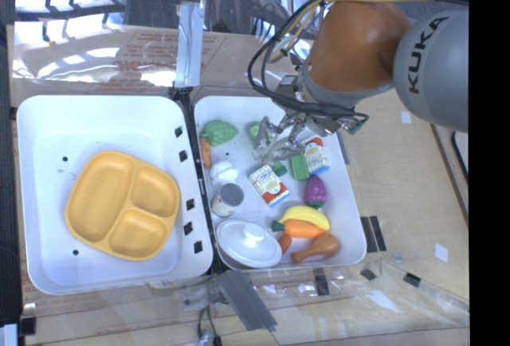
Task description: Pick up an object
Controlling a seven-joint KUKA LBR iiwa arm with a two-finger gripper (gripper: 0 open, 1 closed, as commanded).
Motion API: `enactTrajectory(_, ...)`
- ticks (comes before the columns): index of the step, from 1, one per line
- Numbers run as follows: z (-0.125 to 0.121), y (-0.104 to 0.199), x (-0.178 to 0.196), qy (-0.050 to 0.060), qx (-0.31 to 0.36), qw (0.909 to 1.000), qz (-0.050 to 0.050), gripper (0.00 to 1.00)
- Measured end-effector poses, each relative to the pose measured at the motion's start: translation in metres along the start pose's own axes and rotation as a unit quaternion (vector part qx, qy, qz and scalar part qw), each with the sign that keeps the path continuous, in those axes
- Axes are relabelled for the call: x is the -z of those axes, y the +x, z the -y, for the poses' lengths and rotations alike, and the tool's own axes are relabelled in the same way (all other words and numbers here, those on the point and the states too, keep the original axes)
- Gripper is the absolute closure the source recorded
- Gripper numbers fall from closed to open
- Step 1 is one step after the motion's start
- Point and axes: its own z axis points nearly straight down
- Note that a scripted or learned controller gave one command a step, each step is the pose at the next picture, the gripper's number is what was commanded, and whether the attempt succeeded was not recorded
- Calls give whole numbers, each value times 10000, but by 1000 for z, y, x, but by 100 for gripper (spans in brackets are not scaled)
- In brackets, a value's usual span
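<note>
Over the right bin point(351, 201), the grey arm point(434, 65) lettered KUKA is hanging its gripper point(279, 141) above the toys; its grip cannot be told. Just near of it a small carton point(268, 184) is lying, label unreadable.

Arm point(430, 57) enters from right side, grey body with orange band above wrist. Wrist bends down and points toward left, over far part of right half of scene. Black cables loop around wrist on its left and far side. Gripper point(275, 147) hangs low under wrist, metal fingers point(267, 137) pointing down and a little to left. Fingers too blurred to judge their gap.
</note>
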Motion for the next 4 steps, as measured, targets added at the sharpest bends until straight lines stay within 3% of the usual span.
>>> enactTrajectory(1, 0, 1, -1, -11, -7, 10000, -7, 0)
enactTrajectory(2, -11, 31, -105, 23, 150, 9999, -34, 0)
enactTrajectory(3, -12, 26, -95, 18, 183, 9998, -11, 100)
enactTrajectory(4, 56, 29, 3, 18, -921, 9958, 5, 100)
